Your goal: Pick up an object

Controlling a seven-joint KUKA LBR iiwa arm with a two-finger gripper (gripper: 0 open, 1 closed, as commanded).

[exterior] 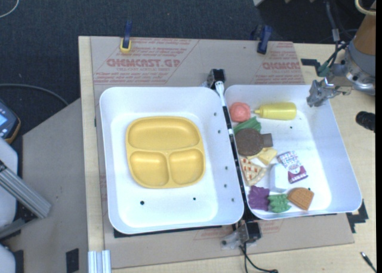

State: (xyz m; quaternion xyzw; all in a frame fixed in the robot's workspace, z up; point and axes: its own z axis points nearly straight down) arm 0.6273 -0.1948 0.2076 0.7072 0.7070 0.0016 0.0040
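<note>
The right bin [334, 140] holds a pile of toy food along its left side. There is a yellow mustard bottle [276, 111], a pink-red round piece [240, 111], green leaves [247, 125], a brown patty [250, 141], a waffle piece [253, 173], a white packet with red and purple print [291, 166], purple grapes [258, 196], a green piece [278, 202] and an orange slice of bread [300, 198]. My gripper [318, 95] hangs over the bin's far right corner, well right of the mustard bottle. Nothing shows between its fingers.
The left bin [113, 146] carries a yellow three-compartment tray [166, 150]. A black hinge strip [228, 123] runs between the bins. Blue clamps [126, 39] [262, 39] grip the cardboard sheet at the back. Cables lie at the bench front.
</note>
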